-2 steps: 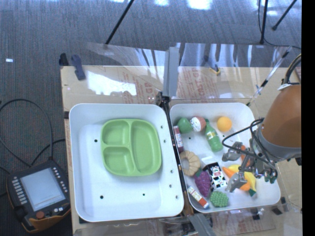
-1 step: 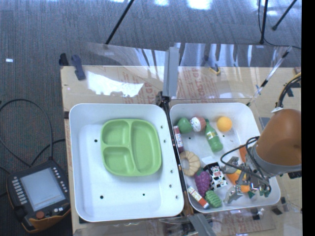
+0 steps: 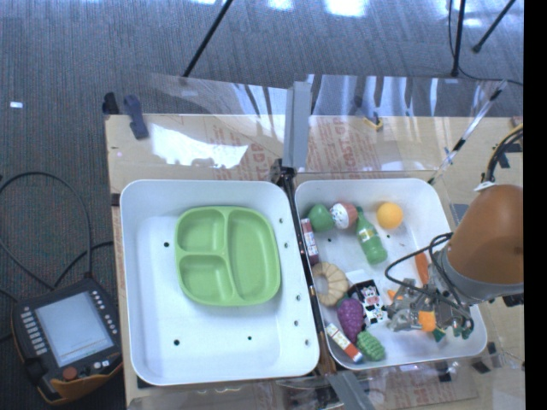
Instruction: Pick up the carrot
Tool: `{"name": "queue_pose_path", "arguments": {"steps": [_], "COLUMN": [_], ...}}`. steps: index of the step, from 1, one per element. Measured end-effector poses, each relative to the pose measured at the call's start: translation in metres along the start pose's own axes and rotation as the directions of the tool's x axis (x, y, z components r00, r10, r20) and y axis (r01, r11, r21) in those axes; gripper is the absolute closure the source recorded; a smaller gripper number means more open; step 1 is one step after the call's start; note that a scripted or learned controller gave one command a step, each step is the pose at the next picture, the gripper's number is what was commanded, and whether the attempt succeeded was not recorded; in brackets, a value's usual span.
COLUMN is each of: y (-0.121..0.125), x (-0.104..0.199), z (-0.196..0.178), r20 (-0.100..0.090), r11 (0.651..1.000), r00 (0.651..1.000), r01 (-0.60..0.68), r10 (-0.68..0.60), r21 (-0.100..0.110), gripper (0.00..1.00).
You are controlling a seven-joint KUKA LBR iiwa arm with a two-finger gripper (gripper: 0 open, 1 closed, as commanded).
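The carrot (image 3: 426, 320), a small orange piece with a green tip, lies near the front right corner of the right bin (image 3: 427, 188). My gripper (image 3: 417, 313) hangs low over that corner, right at the carrot, under the orange-banded wrist (image 3: 487, 246). The gripper's metal parts crowd around the carrot, and I cannot make out whether the carrot is between them. A thin orange strip (image 3: 421, 267) shows just behind the gripper; what it is stays unclear.
The right bin also holds an orange ball (image 3: 390, 215), a green bottle (image 3: 370, 239), a green fruit (image 3: 320, 218), a bagel (image 3: 328, 280), purple grapes (image 3: 350, 317) and a black-and-white box (image 3: 366, 297). The left bin (image 3: 145, 314) holds a green divided plate (image 3: 228, 254).
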State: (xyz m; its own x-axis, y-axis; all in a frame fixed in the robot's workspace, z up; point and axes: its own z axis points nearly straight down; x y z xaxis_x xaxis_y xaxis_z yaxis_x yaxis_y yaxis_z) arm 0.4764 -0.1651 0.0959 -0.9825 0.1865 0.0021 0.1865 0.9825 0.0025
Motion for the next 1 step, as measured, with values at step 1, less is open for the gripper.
{"name": "queue_pose_path", "arguments": {"steps": [1], "y": [0.0146], "x": [0.0003], "z": [-0.1006], "r20": [0.012], "r11": [0.998], "r00": [0.998], "r01": [-0.064], "r10": [0.064], "r21": [0.001], "gripper": [1.00]}}
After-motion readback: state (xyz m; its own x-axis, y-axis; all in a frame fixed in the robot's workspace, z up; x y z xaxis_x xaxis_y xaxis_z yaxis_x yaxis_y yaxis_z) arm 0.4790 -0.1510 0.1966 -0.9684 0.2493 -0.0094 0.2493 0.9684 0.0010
